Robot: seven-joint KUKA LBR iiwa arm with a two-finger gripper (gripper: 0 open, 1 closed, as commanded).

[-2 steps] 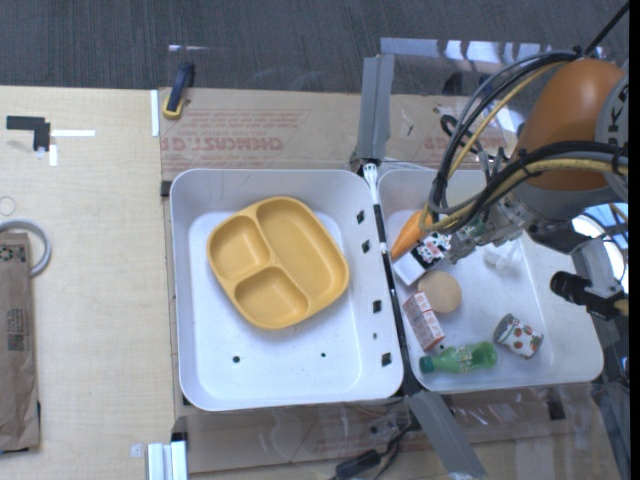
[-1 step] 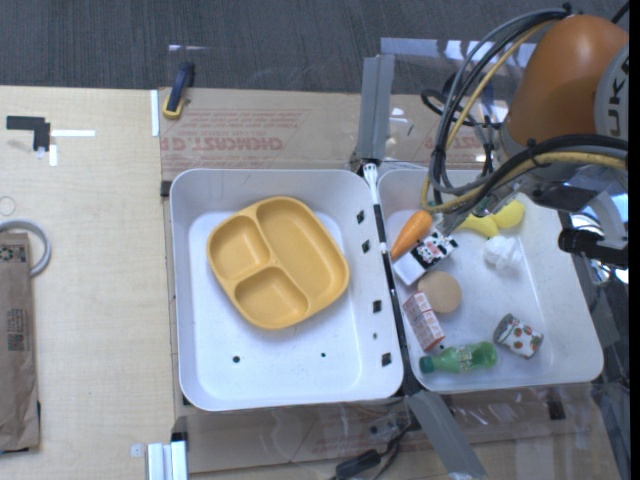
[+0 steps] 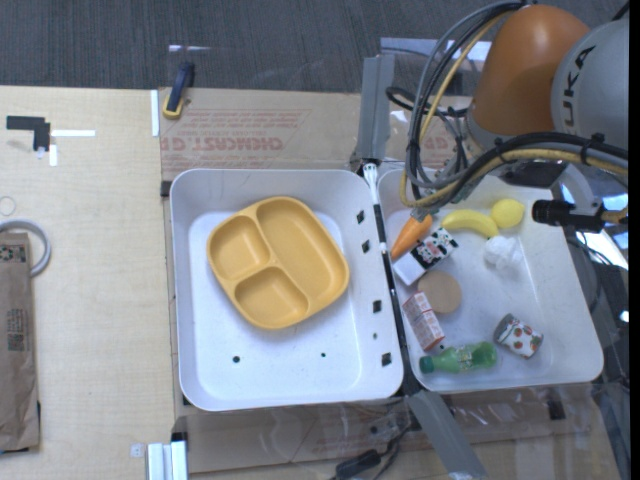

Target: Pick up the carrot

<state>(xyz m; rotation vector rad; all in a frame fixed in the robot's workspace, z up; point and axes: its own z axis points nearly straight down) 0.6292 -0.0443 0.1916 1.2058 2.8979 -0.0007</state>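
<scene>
The carrot [image 3: 410, 236] is orange and tapered. It lies tilted at the far left of the right bin [image 3: 585, 313], close to the wall between the two bins and touching a small black-and-white carton [image 3: 435, 248]. My arm [image 3: 520, 58], with its orange band, hangs over the far right of this bin, and its cables [image 3: 430, 168] loop down to just above the carrot. The arm's bulk and the cables cover the gripper, so its state is hidden. Nothing is lifted off the bin floor.
Also in the right bin are a banana [image 3: 470, 222], a lemon [image 3: 507, 212], a white lump [image 3: 503, 253], a brown disc [image 3: 438, 293], a red-and-white carton [image 3: 424, 321], a green bottle [image 3: 460, 358] and a patterned can [image 3: 519, 336]. A yellow divided plate [image 3: 278, 261] lies in the left bin [image 3: 200, 368].
</scene>
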